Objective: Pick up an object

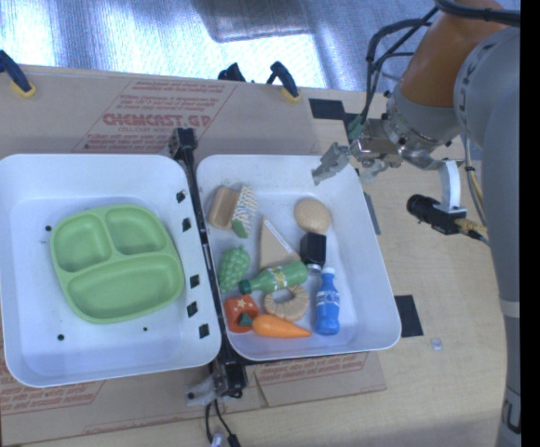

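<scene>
— Two bins, and all the loose pieces lie heaped in the right bin [374, 277]; the left bin [9, 250] carries a green divided plate [116, 261]. Which one should the arm go for?

— I'd take the tan egg-shaped piece [313, 215]. It lies near the right bin's far corner, a little apart from the rest, and closest to the gripper [330, 166], which hangs over that bin's far right rim.

— Are the fingers spread?

— I can't tell from here; they're small and blurred against the rim, and I see nothing between them.

— And the blue bottle [327, 301]?

— Riskier, I think. It lies near the front edge, touching the ring-shaped piece [286, 304], with the carrot [281, 327] just beside that. Fingers would likely nudge neighbours there.

— So how to do it well?

— Come straight down over the egg, straddle its narrow width, and keep clear of the black block [313, 248] just in front of it. A round thing may slip, so close around its middle.
</scene>
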Controlling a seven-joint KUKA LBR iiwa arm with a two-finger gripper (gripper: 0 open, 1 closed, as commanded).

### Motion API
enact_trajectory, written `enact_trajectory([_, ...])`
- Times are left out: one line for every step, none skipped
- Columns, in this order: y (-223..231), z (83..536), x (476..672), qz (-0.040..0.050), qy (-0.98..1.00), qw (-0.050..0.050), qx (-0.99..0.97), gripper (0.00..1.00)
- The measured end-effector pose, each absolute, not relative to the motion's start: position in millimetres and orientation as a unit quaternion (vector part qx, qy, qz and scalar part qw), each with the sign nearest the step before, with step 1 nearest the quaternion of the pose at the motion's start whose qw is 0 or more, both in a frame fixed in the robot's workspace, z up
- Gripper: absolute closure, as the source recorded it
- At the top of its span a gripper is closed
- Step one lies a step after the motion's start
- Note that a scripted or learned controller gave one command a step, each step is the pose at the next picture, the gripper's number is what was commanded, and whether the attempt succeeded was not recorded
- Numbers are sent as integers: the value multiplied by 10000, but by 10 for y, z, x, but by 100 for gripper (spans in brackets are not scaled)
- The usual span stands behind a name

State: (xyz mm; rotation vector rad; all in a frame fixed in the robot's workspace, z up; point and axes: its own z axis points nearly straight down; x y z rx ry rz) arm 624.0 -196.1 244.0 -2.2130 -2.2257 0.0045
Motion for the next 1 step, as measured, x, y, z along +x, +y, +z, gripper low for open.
enact_trajectory([-2040, 949, 5510, -5, -7086, -16, -7056, 0])
